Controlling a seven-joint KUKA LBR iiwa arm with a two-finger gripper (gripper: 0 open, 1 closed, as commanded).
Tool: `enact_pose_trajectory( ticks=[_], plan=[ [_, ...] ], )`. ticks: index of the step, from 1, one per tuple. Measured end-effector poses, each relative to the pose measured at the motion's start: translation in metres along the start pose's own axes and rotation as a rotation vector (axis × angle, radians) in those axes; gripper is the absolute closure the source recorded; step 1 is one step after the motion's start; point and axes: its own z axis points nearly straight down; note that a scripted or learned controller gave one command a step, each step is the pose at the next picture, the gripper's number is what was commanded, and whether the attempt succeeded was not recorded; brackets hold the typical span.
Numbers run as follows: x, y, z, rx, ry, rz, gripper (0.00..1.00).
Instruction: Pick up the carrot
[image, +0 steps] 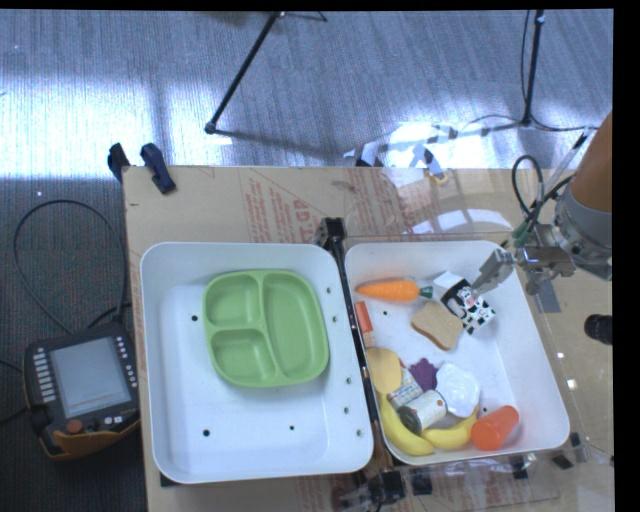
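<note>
The orange carrot (388, 291) with a green stub lies on its side at the back of the right bin (548, 372), close to the divider. My gripper (515, 290) hovers over that bin's back right corner, well to the right of the carrot. Its fingers are spread open and nothing sits between them. One finger (491, 271) points down-left toward a black-and-white spotted carton (468, 306).
A bread slice (436, 325) lies beside the carton. The front of the right bin holds a banana (420, 436), an orange cup (495, 427), a white item (459, 388) and a small can (424, 409). A green divided plate (267, 327) sits in the left bin (180, 400).
</note>
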Motion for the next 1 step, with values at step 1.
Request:
enact_pose_trajectory(
  ticks=[1],
  plan=[
    [0.0558, 0.0498, 0.1687, 0.013, 0.003, 0.066, 0.00]
  ],
)
